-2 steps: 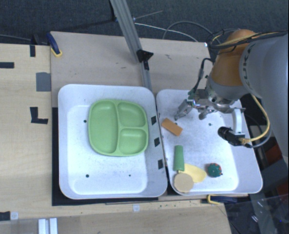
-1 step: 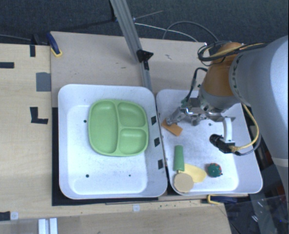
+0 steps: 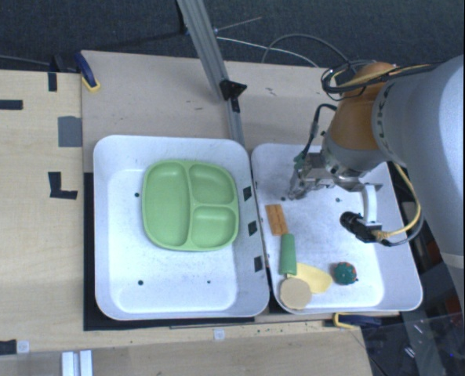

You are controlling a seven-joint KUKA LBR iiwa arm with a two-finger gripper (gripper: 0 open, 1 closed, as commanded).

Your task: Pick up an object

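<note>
Pale wood makes up the tabletop point(image 3: 28, 233), which carries two shallow white bins set side by side, their inner rims touching. The left bin point(image 3: 114, 288) holds a light green divided plate point(image 3: 190, 205) with three compartments, lying flat toward the far half of the bin.

The grey arm point(image 3: 428, 147) comes in from the right, its orange band point(image 3: 357, 120) sitting above the wrist, and it bends down over the far part of the right bin point(image 3: 397, 288). The end effector point(image 3: 299, 190) hangs at the far left of that bin, close to the bin floor, with its fingers pointing down. Nothing is seen between the fingers, and how far apart they stand cannot be told from this view. A black fitting with a cable point(image 3: 361, 227) hangs off the wrist to the right of it.

The loose objects lie nearer in the right bin, apart from the end effector. An orange block point(image 3: 276, 218) lies just near of the fingertips along the left wall. A green cylinder point(image 3: 287, 254) lies lengthwise right below it. At the cylinder's near end sits a tan round disc point(image 3: 296, 292), touching a yellow piece point(image 3: 317, 278) to its right. A small dark green and red object point(image 3: 343, 272) rests just right of the yellow piece.
</note>
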